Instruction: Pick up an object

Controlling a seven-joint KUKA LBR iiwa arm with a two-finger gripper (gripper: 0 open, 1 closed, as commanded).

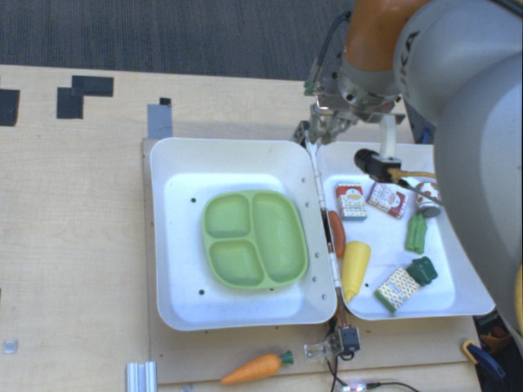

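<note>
My pincer (317, 134) hangs over the bins' far rim; I cannot tell how its tips stand. Below it lie two small cartons (352, 202), a yellow corn (355, 270), and a green tray (253, 240) toward the left.

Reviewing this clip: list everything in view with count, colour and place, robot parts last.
bins: two, white, side by side on bench
divided plate: one, green, left bin
small cartons: two, red-and-white, right bin
yellow piece: one, right bin, near divider
green pieces: two, right bin
patterned packet: one, green-white, right bin
carrot: one, orange, bench in front of bins
arm: one, grey with orange band
pincer: one, above the bins' back edge
</note>
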